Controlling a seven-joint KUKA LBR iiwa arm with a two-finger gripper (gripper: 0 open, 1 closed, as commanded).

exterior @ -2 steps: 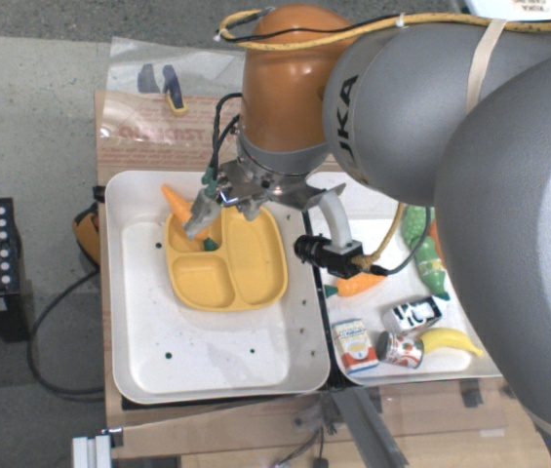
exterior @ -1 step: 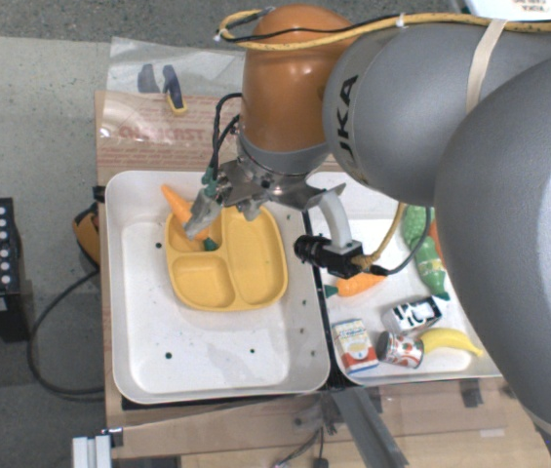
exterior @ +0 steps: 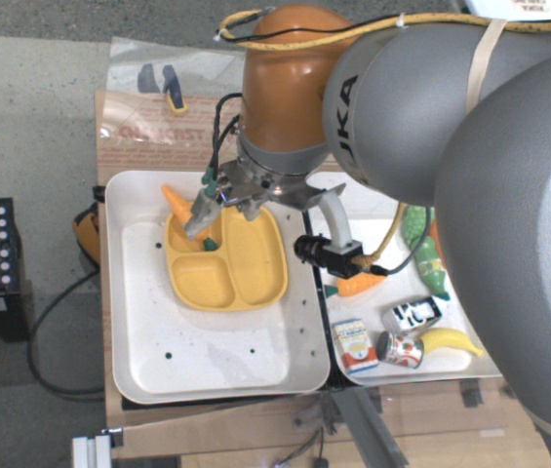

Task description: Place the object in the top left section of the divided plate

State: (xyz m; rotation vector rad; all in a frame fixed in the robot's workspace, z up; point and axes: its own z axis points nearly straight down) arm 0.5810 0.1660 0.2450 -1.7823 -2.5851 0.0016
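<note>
Hand (exterior: 204, 220) hung over far-left section of yellow divided plate (exterior: 246, 281) in left bin (exterior: 138, 359). Cannot tell how far open, or whether it gripped anything. Orange carrot (exterior: 175, 201) lay at plate's far-left rim, partly outside. Judged placement nearly done, not confirmed; release and retreat seemingly left

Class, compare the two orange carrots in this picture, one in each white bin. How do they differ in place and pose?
The left carrot lies in the left bin, at the yellow divided plate's top left edge beside the gripper; the right carrot lies in the right bin, beside the middle wall. The left carrot slants down to the right; the right carrot lies nearly level. Both are orange and tapered.
</note>
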